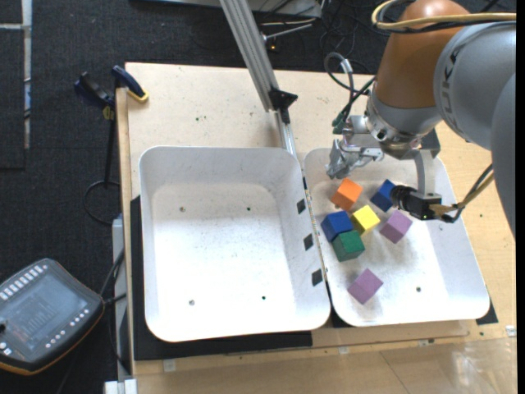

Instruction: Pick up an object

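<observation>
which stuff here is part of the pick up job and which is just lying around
Part of the job:
- claw
- orange cube
- yellow cube
- green cube
- two blue cubes
- two purple cubes
- right bin holding them

Just lying about:
- left bin
- clamp at the bench corner
- handheld control pad

A robotics lab: wooden bench [205,105] on dark carpet, teach pendant [41,314], loose cables [344,23].

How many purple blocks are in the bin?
2. One purple block lies right of the yellow block; the other purple block sits alone nearer the front of the right bin. The arm may hide more.
</observation>
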`<state>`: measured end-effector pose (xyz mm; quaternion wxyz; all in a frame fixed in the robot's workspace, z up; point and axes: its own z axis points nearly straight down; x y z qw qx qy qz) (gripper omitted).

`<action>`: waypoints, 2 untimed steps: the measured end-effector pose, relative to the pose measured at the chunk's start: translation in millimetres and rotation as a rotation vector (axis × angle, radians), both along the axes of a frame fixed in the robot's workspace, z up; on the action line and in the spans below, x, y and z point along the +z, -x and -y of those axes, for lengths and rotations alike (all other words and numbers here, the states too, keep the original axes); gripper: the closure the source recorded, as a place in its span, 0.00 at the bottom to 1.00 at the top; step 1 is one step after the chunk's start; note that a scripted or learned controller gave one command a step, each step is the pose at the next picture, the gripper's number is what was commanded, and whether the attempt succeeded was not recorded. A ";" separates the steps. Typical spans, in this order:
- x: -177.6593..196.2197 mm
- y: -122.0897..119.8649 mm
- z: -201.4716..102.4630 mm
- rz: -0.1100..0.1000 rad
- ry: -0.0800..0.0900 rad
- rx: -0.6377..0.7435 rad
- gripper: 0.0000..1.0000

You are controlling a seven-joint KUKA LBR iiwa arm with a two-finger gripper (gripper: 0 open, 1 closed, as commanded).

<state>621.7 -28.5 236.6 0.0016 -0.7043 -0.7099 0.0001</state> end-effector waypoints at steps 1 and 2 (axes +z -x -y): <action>-9.6 -2.2 -57.2 0.001 0.000 0.001 1.00; -0.8 11.9 -103.3 0.002 0.001 0.000 1.00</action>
